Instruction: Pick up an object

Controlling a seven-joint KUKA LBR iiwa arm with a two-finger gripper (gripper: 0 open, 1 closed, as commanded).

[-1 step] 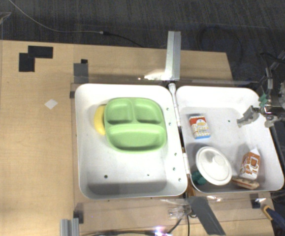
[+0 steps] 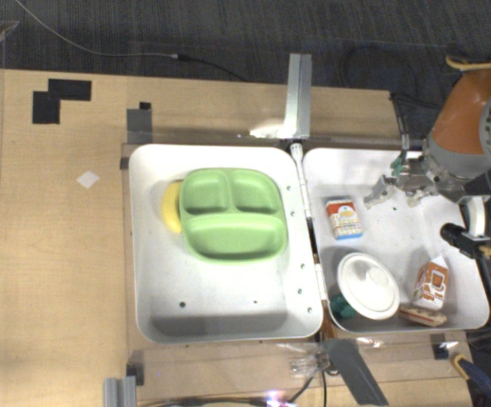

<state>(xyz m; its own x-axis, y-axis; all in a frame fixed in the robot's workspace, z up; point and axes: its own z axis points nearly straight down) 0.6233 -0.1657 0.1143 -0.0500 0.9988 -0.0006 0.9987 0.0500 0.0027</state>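
White bins on a pale wooden bench, arm over the right one.

Gripper (image 2: 408,182) hangs at the right bin's (image 2: 381,164) far side; whether it is spread or pinched, I cannot tell. Just nearer than it lies a small red-and-white carton (image 2: 343,219), its print unreadable; beyond that, a white lid (image 2: 369,285) and brown packet (image 2: 432,283). Well left, a green tray (image 2: 231,213) covers a yellow item (image 2: 170,208).

We see a pale wooden bench (image 2: 50,253) with a matt grain, two smooth white plastic bins (image 2: 220,312), a green plastic divided plate (image 2: 231,212) with a soft sheen, a glossy white bowl (image 2: 369,285), and printed cardboard cartons (image 2: 343,218).
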